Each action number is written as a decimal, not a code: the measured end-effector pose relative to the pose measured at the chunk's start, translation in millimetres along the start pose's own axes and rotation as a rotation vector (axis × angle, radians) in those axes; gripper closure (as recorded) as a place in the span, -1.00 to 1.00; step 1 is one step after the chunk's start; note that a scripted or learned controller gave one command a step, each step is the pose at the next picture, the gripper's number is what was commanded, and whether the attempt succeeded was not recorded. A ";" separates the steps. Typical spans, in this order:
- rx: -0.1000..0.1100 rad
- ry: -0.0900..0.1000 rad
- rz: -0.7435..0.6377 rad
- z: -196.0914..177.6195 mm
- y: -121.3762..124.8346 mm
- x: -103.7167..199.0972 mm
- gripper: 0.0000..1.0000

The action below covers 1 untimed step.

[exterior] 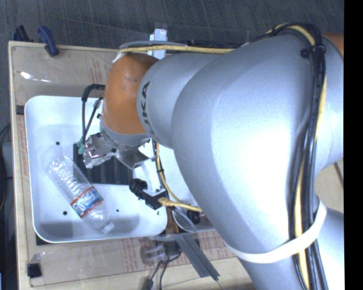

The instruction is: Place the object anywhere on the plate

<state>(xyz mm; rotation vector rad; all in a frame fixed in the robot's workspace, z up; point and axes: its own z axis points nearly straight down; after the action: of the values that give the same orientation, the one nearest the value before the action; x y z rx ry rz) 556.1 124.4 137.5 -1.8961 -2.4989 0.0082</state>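
Camera view, looking down at a slant. Big grey arm (242, 138) comes in from 3 o'clock and covers most of the right half of the frame. Orange band (126, 98) sits above the wrist, just left of centre, around 10 o'clock from the middle of the frame.

White bin (36, 162) on the left, shallow, rounded corners, resting on a pale wooden bench (78, 71). Second bin mostly hidden under the arm.

Clear plastic bottle (78, 193) lies on its side on the bin floor, at 7 o'clock from the frame centre. It runs diagonally, one end toward 10 o'clock, cap end toward 5 o'clock. Label with blue and red print wraps its lower half.

Gripper (95, 153) hangs below the orange band, over the bin, just beside the bottle's upper end at about 1 o'clock from it. Dark block shape directly under it. Cannot tell how the claw stands; the wrist body and cables hide it. Bottle is not seen within the claw.

Yellow cable (319, 101) runs along the arm. Blue clamp (47, 41) on the bench edge at 11 o'clock.
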 end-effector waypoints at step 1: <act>-0.003 0.000 0.064 -6.0 35.0 66.6 1.00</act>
<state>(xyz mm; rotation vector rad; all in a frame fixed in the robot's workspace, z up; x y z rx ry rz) 571.9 198.0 143.3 -1.9765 -2.4385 0.0050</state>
